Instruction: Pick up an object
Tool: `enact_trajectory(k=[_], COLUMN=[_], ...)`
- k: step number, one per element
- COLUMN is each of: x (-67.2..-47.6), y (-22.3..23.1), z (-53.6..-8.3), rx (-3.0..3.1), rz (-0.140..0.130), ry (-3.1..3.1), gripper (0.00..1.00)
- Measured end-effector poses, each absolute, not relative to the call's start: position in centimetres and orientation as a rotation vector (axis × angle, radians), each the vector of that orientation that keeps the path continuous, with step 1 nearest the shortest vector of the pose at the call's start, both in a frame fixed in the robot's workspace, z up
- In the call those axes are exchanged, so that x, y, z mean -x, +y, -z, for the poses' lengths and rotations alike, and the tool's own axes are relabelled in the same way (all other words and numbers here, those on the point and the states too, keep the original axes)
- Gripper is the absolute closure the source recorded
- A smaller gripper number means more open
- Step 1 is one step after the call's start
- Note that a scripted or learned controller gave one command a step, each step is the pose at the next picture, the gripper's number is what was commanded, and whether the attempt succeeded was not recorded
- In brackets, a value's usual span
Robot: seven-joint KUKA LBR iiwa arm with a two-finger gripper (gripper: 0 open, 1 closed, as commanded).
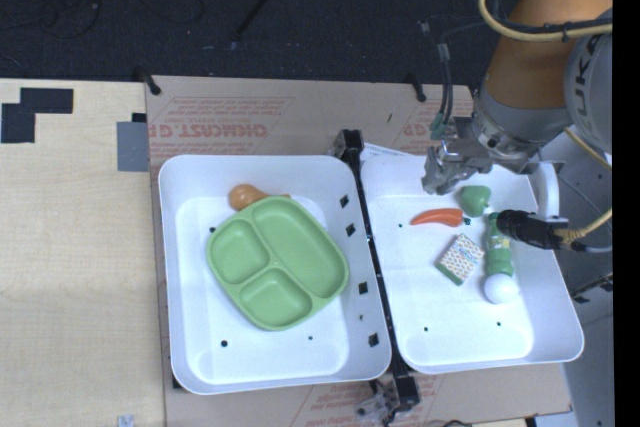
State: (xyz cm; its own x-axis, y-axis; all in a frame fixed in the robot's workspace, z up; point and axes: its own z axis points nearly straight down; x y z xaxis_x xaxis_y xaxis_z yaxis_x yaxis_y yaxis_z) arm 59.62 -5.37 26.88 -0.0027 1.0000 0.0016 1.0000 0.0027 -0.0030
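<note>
Both white bins are seen from one fixed camera, set high above the bench and angled down. The arm is framed at right.

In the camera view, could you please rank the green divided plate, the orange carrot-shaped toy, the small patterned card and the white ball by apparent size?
1. Green divided plate, by far the largest.
2. Small patterned card and orange carrot-shaped toy: too alike to rank.
3. White ball, slightly smaller.

Light: bright and even on both white bins, dim at the far floor.
Shadows: soft, faint, under the green plate.
Glare: mild sheen on bin walls.
Sharpness: slightly soft and grainy throughout.
</note>
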Motion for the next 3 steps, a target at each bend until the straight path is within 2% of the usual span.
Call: enact_trajectory(k=[3], x=[-58.4], y=[9.6], z=[-24.2], rx=[2.214], rz=[-0.006], ry=[-2.222], gripper=[1.0])
